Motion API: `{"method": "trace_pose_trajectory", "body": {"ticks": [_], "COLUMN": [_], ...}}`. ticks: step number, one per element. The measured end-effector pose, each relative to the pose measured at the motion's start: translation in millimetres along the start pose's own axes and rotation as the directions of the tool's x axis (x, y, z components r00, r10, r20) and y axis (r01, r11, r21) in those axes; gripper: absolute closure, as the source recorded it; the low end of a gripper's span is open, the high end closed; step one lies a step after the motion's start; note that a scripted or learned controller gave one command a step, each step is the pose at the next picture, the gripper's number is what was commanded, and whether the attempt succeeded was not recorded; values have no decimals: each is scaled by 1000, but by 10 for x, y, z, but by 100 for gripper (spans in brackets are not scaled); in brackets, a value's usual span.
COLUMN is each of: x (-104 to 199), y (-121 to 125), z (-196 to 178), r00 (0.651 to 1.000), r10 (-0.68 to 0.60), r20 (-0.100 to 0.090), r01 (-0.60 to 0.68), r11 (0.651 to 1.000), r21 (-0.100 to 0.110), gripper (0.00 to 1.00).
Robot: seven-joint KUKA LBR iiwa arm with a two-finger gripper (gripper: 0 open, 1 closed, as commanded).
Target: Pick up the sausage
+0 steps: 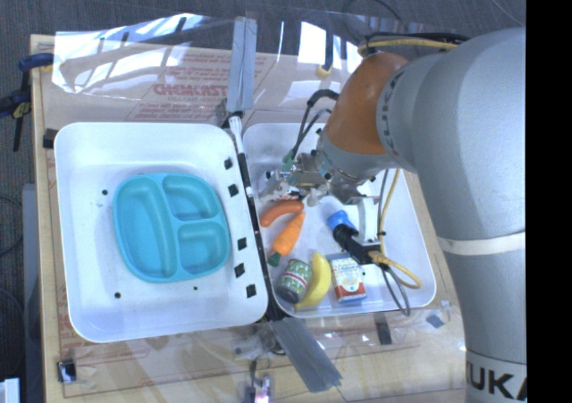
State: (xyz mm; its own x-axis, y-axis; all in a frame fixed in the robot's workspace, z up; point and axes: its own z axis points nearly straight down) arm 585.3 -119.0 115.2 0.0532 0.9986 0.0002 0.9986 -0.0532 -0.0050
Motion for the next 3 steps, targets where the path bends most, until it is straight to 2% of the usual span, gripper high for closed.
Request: {"method": "trace_pose_trajectory", "body": {"ticks": [1, 2, 3], "x": [63, -424, -893], "y": [-103, -91, -36], "z": [131, -181, 229], "r00": [998, 942, 840], "r10": [-63, -335, -543], "r20": [17, 3, 2], "r01": [64, 335, 543], "r11": [998, 942, 840], "r21": [-27, -6, -3], "gripper": [0, 0, 0]}}
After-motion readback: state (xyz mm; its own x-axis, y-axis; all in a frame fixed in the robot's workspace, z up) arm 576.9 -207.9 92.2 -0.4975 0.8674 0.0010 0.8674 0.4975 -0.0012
